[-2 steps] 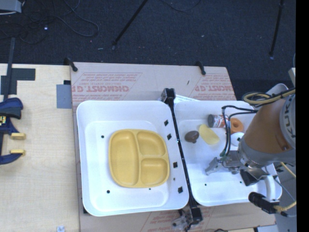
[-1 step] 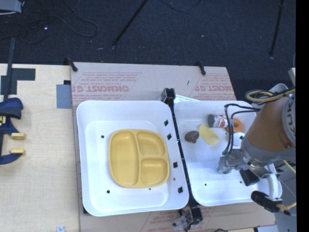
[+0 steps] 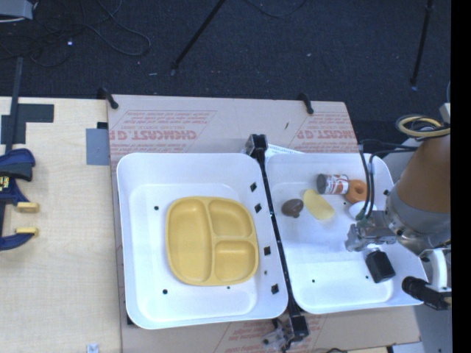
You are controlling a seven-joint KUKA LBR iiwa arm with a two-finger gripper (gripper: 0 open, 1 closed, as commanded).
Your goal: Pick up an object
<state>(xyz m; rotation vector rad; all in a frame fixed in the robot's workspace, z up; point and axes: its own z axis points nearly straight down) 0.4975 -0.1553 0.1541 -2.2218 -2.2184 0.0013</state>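
Hovering low in the right bin, nothing picked up yet

Two shallow white plastic bins sit side by side on the bench. The left bin (image 3: 140, 175) holds a yellow moulded plate with three compartments (image 3: 211, 240), lying flat near its middle. The right bin (image 3: 331, 293) carries the small loose objects and the working end of the grey arm with the orange band (image 3: 425, 179), which reaches in from the right.

The gripper (image 3: 363, 235) is down near the right side of that bin. Its metal end is too small and cluttered to tell how far open it is, and no object can be seen held in it. On that showing, the pick is probably not yet made: approach looks done, while grasp and lift remain.

The candidates lie to the far left of the gripper, all apart from it. Nearest is an orange ring-shaped object (image 3: 357, 190), just beyond the tool on the far side. Touching or just beside the ring is a small can with a red and white label (image 3: 333, 184), lying on its side. A pale yellow rounded lump (image 3: 319, 205) lies further left, and a small brown rounded object (image 3: 292, 208) sits just beside it. A black block (image 3: 380, 265) rests near the gripper on the near side; whether it is loose or part of the tool cannot be told
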